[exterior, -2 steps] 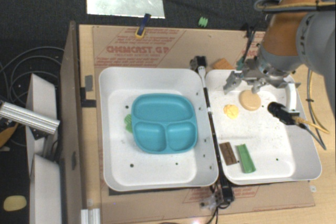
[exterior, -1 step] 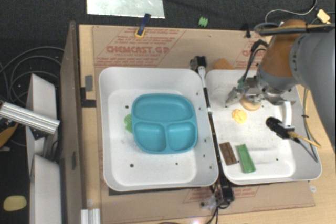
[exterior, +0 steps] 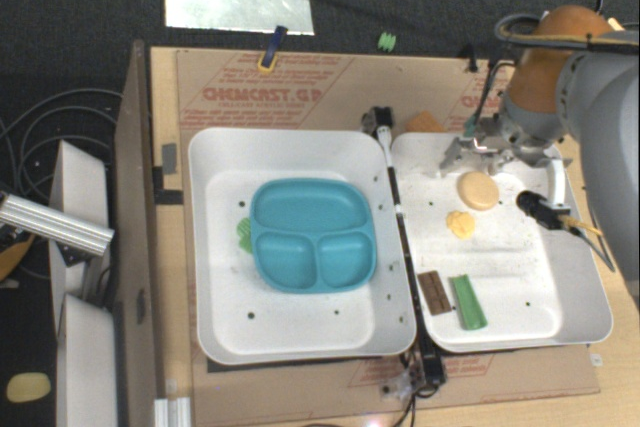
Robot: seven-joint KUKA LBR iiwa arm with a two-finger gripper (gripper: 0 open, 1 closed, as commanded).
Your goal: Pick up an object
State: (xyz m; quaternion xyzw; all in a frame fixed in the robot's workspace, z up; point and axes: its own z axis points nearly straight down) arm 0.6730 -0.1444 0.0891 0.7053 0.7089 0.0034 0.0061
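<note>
Here we see the gripper (exterior: 484,151) above the right bin (exterior: 580,285), near a tan round piece (exterior: 478,191); we cannot tell its closure state.

On the desk (exterior: 300,80) two white bins sit side by side. The left bin (exterior: 215,245) holds a blue divided tray (exterior: 312,233). The right bin (exterior: 570,285) holds a tan round piece (exterior: 478,191), a yellow lump (exterior: 461,224), a brown bar (exterior: 434,292) and a green block (exterior: 467,302). The end effector (exterior: 490,147) hangs just above the tan round piece.
</note>
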